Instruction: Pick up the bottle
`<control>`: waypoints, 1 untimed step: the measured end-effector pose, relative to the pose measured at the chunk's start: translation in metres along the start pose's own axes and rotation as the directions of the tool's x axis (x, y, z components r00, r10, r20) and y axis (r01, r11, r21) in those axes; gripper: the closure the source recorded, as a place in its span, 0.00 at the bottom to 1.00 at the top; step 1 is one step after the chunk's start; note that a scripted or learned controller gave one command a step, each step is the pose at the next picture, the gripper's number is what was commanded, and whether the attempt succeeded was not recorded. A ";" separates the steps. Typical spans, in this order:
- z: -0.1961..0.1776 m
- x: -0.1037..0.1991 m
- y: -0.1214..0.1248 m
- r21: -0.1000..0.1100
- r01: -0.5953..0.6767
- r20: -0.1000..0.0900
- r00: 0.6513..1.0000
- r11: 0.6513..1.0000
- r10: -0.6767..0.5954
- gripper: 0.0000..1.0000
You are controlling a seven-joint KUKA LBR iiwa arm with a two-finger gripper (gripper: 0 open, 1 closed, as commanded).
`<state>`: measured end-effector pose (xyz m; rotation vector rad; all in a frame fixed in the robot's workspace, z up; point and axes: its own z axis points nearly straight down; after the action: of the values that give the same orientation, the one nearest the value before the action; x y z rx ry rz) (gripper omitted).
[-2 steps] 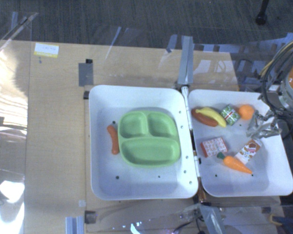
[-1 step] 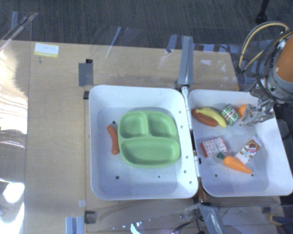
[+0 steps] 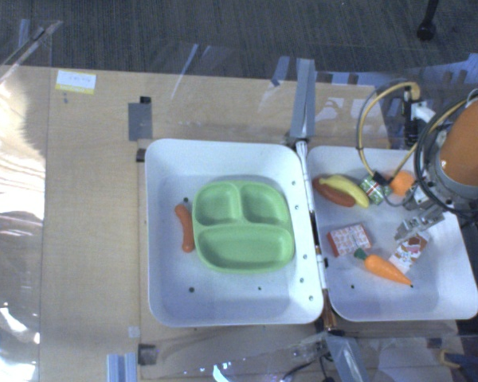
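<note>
A small white bottle with a red label (image 3: 408, 253) lies in the right bin (image 3: 454, 293), just right of the carrot. My gripper (image 3: 418, 223) hangs at the end of the arm that reaches in from the right. It is directly above the bottle's upper end, very close to it or touching it. The view from above does not show whether anything is held.
The right bin also holds a banana (image 3: 346, 188) on a red sausage, a small green and silver can (image 3: 372, 190), an orange ball (image 3: 401, 183), a red box (image 3: 349, 239) and a carrot (image 3: 386, 269). The left bin (image 3: 167, 277) holds a green divided plate (image 3: 244, 226) and a sausage (image 3: 186, 227). A yellow cable (image 3: 368, 134) loops near the arm.
</note>
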<state>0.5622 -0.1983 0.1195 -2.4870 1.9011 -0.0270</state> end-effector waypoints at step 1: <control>-0.100 -0.036 -0.070 -0.008 -0.070 0.006 0.998 0.998 0.070 1.00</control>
<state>0.6183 -0.1446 0.2208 -2.4203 1.9883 -0.0105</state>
